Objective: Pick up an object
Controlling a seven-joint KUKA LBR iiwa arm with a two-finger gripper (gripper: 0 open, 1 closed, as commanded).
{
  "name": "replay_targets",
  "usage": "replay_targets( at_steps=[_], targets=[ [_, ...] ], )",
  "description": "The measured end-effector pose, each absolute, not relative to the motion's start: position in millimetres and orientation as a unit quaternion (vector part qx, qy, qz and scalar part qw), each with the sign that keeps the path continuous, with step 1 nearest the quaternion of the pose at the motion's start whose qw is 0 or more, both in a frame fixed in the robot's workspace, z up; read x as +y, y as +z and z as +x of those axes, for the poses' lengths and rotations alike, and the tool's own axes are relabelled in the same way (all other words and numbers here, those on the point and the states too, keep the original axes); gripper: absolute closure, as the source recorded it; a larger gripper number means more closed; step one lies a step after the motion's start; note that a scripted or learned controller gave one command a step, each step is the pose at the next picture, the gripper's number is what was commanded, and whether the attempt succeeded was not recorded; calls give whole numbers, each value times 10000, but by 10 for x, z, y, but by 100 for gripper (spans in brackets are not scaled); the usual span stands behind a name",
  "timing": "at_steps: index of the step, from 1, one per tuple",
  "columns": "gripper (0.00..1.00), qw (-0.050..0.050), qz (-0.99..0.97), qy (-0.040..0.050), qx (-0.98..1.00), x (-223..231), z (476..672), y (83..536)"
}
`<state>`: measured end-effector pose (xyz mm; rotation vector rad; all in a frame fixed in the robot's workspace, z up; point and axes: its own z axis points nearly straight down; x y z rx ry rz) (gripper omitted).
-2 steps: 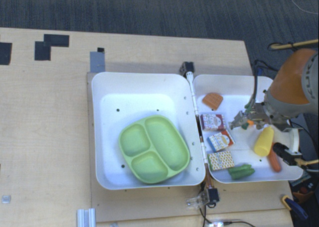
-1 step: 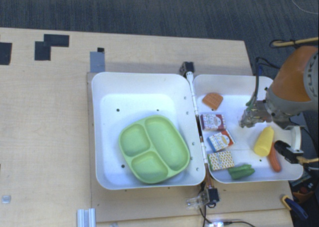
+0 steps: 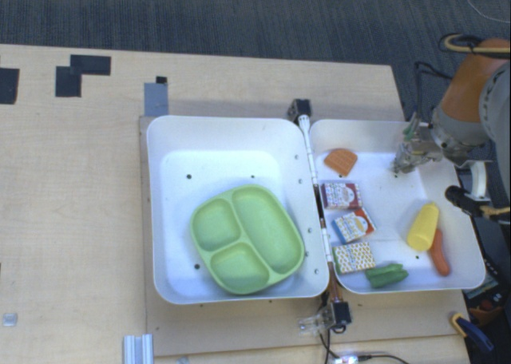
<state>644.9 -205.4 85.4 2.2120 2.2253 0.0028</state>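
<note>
Gripper (image 3: 406, 160) (blurred, small) over right bin (image 3: 383, 195); its grasp cannot be told.

Grey arm (image 3: 489, 111), orange band (image 3: 467, 87) above wrist; small metallic claw (image 3: 405, 161); black cable alongside.

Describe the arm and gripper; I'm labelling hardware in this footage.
The arm is grey with a broad orange band above the wrist. Its gripper is small, metallic grey, with two thin fingers. Dark cables run beside the arm.
</note>
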Motion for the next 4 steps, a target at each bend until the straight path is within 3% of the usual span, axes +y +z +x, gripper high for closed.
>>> replay_targets(
  at_steps=[1, 2, 3, 4],
  targets=[
    [0, 9, 7046, 18, 7096, -2036, 6453, 853],
    [100, 36, 7029, 23, 7113, -2037, 6469, 973],
    [100, -36, 7053, -30, 7089, -2067, 6672, 1212],
    [0, 13, 7050, 5, 7092, -2058, 6694, 1229]
  ],
)
